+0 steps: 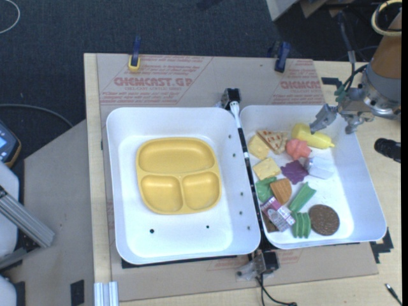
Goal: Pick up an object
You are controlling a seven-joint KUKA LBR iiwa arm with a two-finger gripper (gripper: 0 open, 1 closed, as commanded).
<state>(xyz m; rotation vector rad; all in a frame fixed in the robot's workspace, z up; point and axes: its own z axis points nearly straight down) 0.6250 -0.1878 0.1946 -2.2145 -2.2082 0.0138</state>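
Operator: Largest to smallest, please.

Technician: Starting with the brown board (191,75) covering the bench, printed in red along the far edge. On it, side by side and touching at a black seam, the left bin (121,171) and the right bin (366,190). Inside the left bin, near its centre, a yellow divided plate (178,174) with three compartments.

Operator: And the arm?

Technician: Reaching in from the right, at the far right corner of the right bin. At its tip, the gripper (336,121), released, with nothing between the spread tips. Hovering just above and beside a yellow piece (315,138).

Operator: Location of pickable objects?

Technician: All in the right bin, clustered toward its left half. Nearest the front rim, a brown disc (324,219). Beside it, a green stick (302,197). Further back, a pizza slice (273,139), a pink piece (298,148) touching the yellow piece, and a purple piece (294,171). Close to the seam, a yellow block (266,168) and an orange wedge (280,190).

Operator: Smallest?

Technician: Two blue clamps (135,48) on the board's far edge.
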